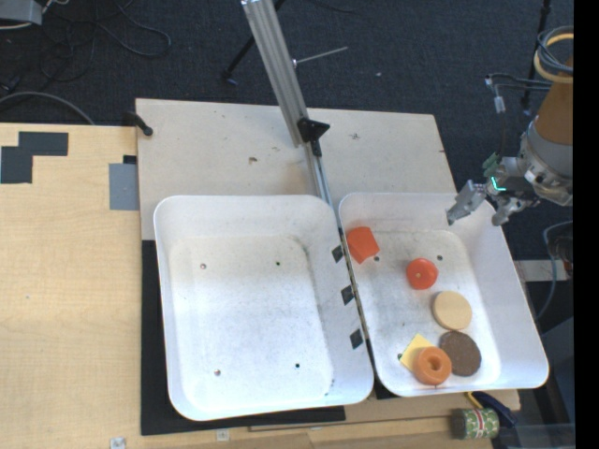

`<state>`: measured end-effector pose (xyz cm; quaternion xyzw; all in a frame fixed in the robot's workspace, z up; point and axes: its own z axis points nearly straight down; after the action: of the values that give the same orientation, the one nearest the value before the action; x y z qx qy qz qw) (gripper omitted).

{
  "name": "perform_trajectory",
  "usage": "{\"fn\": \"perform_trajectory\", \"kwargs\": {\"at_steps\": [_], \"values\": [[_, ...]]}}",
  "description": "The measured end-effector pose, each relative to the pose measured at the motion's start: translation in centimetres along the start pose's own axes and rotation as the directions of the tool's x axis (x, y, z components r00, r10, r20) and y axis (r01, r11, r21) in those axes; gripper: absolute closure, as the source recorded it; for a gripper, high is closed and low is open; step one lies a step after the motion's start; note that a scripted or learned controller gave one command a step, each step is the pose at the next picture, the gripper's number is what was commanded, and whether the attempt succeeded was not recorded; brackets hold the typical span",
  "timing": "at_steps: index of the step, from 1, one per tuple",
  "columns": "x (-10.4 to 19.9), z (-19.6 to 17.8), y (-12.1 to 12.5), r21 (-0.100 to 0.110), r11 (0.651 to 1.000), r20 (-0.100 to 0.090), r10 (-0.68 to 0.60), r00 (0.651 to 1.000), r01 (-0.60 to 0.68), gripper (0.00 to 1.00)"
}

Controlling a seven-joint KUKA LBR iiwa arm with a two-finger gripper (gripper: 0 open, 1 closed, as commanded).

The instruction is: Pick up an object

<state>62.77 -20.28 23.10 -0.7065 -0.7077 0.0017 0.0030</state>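
Nearest the camera, a green can (pixel 478 425) lies on the desk just below the right bin (pixel 510 279). Inside that bin are six things: an orange block (pixel 361 243), a red knob (pixel 422 273), a tan disc (pixel 453 311), a brown disc (pixel 460 353), an orange ring (pixel 432 366) and a yellow piece (pixel 416 349). At the bin's upper right rim the gripper (pixel 480 207) hovers, fingers spread and holding nothing. Picking is not yet begun; one left bin (pixel 178 251) sits beside it.
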Motion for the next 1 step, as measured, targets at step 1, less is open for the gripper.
{"fn": "perform_trajectory", "kwargs": {"at_steps": [1], "values": [[0.03,-0.26,0.09,-0.004,1.000,0.002,-0.003,1.000,0.003,0.00]]}}
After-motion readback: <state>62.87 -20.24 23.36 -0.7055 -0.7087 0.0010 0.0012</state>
